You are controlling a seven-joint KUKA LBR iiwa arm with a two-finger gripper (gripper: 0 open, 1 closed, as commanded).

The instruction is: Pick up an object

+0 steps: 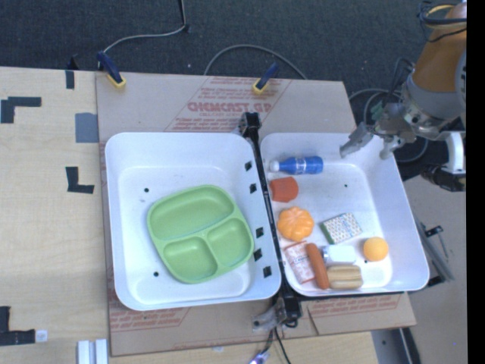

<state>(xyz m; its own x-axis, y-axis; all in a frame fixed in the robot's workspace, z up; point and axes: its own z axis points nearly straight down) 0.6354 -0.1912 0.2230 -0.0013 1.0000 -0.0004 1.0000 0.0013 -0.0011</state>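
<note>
Hovering over the right bin's far right corner, my gripper had its two fingers spread apart, nothing between them. Below it I saw the blue-capped bottle lying near the divider, a small pumpkin mid-bin, an orange ball near the right wall. The green tray sat in the left bin.
</note>
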